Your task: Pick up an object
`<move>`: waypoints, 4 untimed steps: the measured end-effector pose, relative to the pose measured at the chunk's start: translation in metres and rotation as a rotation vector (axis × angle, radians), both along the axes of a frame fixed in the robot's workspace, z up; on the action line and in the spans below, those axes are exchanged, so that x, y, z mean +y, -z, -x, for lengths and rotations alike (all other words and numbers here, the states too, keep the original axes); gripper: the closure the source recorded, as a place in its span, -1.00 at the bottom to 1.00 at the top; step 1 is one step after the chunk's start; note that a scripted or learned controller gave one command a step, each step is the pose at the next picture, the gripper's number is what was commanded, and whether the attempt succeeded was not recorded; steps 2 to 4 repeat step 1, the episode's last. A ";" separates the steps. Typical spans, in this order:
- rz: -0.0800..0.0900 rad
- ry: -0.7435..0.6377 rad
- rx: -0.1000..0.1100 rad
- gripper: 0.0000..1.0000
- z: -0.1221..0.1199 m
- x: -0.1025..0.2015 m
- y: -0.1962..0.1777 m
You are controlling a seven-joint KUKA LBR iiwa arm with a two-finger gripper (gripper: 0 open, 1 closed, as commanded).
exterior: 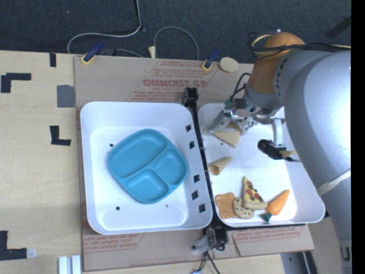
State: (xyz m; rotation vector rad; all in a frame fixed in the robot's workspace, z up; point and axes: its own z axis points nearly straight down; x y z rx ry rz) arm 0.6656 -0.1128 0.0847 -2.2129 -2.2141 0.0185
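Tan and flat, the bread wedge (229, 137) lies right below the gripper (226, 122), which hangs low in the far corner of the right bin (254, 167). The tool sits so close over the wedge's upper edge that I can't say whether it touches, and I can't tell from this angle whether the hand is open or closed. Nothing is visibly clamped, so call it empty for now.

My read: this is the reach-and-settle step, with no lift yet. The next move calls for a short drop onto the wedge, a squeeze across its thin body, then a straight rise. A flat piece on a flat floor is an awkward grab and could slip out.

Room to work is tight on one side. The bin's dividing wall (197, 147) stands just beside the hand, towards the left bin (100, 210) with its blue plate (148, 164). On the near side there's bare floor. A small cone (220, 164) lies near, below the wedge. Further off from the hand, well apart, a pizza slice (251, 194), a carrot (278, 202) and a biscuit (226, 205) cluster at the bin's near rim. Straight up is wide open.
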 end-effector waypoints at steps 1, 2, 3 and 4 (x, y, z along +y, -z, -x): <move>0.006 -0.002 0.007 1.00 0.002 -0.002 -0.009; 0.006 -0.002 0.007 1.00 0.002 -0.002 -0.009; 0.006 -0.002 0.007 1.00 0.002 -0.002 -0.009; 0.006 -0.002 0.007 1.00 0.002 -0.002 -0.009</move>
